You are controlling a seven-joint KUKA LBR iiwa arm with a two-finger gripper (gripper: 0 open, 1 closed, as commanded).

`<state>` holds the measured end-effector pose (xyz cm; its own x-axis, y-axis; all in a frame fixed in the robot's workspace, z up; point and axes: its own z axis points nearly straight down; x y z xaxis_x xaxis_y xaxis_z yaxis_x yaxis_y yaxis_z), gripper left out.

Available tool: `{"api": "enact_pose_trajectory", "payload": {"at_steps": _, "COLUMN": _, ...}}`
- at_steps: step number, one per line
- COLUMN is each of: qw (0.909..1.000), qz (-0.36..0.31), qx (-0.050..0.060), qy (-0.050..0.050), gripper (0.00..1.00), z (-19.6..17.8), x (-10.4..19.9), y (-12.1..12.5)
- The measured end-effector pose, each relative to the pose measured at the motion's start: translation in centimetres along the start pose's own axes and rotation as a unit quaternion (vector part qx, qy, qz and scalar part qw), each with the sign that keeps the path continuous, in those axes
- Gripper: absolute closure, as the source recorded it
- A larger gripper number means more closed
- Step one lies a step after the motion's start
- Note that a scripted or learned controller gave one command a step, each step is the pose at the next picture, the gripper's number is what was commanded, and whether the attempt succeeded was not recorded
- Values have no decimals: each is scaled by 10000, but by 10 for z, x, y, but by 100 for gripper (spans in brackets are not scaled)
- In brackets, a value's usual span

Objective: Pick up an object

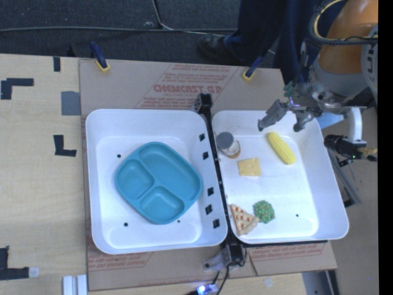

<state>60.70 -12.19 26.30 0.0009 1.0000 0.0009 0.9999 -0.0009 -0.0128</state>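
Right bin (319, 223): its far wall lies near the fingers; a steep descent could clip it.
Arm: enters from 3 o'clock, wrist over the bin's 1 o'clock corner.
Gripper (284, 121): spread, empty, hovering.
Corn cob (281, 148): at the bin's 1 o'clock, just below the gripper; it may roll aside.

**Definitely a robotics lab, not a kitchen**

The two white bins (98, 165) sit on a cardboard sheet (184, 85) clamped to a plywood bench (31, 183) (black tape marks all over it), cables (156, 11) trail across dark carpet, and the food's toy plastic.
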Motion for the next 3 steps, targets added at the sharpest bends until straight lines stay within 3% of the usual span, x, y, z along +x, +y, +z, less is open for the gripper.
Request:
{"api": "enact_pose_trajectory", "payload": {"at_steps": 1, "qw": 10000, "qz": -13, "qx": -57, "qy": -7, "gripper": 0, "z": -7, "x": 0, "y": 2}}
{"api": "enact_pose_trajectory", "payload": {"at_steps": 3, "qw": 10000, "qz": -13, "qx": -33, "qy": -8, "gripper": 0, "z": 103, "x": 5, "y": -2}}
